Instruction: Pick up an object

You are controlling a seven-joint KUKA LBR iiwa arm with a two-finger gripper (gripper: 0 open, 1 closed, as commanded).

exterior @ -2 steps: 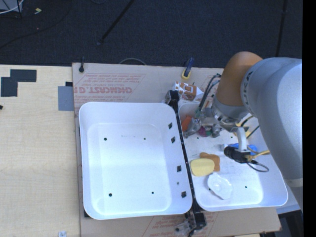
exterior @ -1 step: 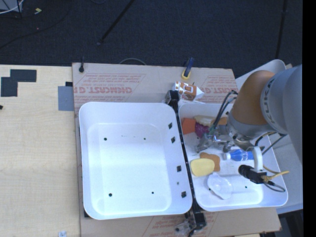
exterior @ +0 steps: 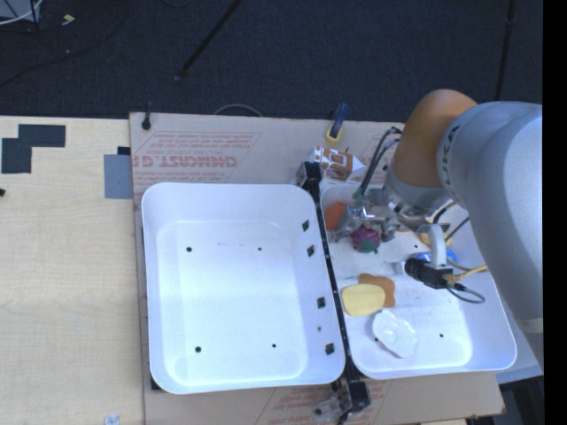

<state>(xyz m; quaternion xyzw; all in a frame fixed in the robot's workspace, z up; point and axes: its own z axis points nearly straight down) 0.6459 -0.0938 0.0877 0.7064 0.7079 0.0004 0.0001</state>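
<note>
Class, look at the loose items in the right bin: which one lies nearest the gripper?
The purple object, directly under the gripper; the yellow piece and white piece lie farther toward the front.

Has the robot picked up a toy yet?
Not yet, as far as I can see. The claw is down in the right bin, right over a purple toy. The yellow piece and white lump lie untouched. Lifting something out is left to do.
</note>
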